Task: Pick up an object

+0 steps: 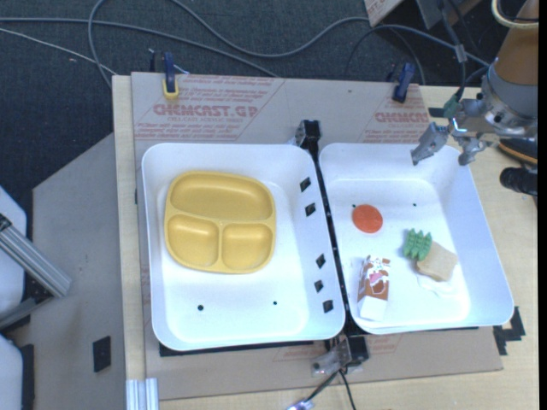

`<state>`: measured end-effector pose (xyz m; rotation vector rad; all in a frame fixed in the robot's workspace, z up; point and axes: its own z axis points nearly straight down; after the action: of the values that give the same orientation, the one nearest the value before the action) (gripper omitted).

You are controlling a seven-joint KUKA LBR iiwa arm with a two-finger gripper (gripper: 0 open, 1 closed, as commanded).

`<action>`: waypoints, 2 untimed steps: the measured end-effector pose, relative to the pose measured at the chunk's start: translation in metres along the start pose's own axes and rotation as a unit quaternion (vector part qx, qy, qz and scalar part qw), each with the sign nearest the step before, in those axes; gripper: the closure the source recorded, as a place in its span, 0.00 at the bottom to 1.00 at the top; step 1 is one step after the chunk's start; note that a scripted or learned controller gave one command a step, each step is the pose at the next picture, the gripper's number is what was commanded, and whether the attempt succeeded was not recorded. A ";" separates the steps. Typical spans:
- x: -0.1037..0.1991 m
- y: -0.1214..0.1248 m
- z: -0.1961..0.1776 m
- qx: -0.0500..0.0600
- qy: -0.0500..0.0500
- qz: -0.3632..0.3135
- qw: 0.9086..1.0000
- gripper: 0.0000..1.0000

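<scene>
Over the right bin's [479, 229] far right corner we see the tool [448, 145], its two fingers spread apart and holding nothing. Inside that bin lie an orange disc [368, 219], a green toy [418, 244] touching a tan sponge [437, 263], and a small carton [374, 286]. Our left bin [291, 314] holds a yellow divided plate [220, 221].

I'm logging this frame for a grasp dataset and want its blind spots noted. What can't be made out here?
- Arm: cut off by the camera view's top right corner above the gripper.
- Carton: its print is too small to read.
- Tan block: what it is stays unclear; the green piece touches it.
</scene>
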<state>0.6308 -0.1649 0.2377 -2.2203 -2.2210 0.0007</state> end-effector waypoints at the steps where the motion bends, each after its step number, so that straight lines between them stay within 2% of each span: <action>1: 0.009 -0.006 0.052 0.002 0.001 0.000 1.000 0.00; 2: 0.007 -0.007 0.094 0.002 0.001 0.000 1.000 0.00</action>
<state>0.6233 -0.1575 0.1439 -2.2180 -2.2175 0.0040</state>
